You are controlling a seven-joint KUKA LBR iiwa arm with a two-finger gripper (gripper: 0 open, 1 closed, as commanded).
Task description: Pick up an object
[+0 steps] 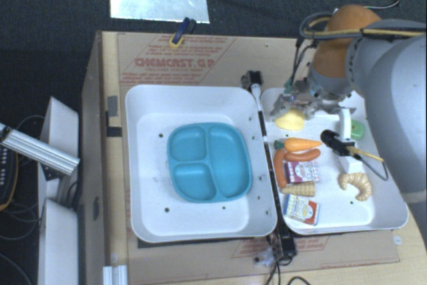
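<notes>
My gripper [291, 105] hangs low over the far left corner of the right bin [385, 210], right at the top edge of a pale yellow, lemon-like piece [291, 121]. Whether it touches that piece is unclear. Just in front lie an orange carrot [302, 143] and a reddish sausage [301, 155]. Nearer the front are a small red-and-white carton [305, 172], a tan cone-like piece [298, 189] and a white box [301, 210]. A croissant [355, 185] lies at the right.
The left bin [150, 143] holds a blue divided plate [208, 161]. A white bottle [344, 122] and a green piece [359, 129] lie at the right bin's far right, under the arm. The bins' shared wall [267, 163] runs just left of the gripper.
</notes>
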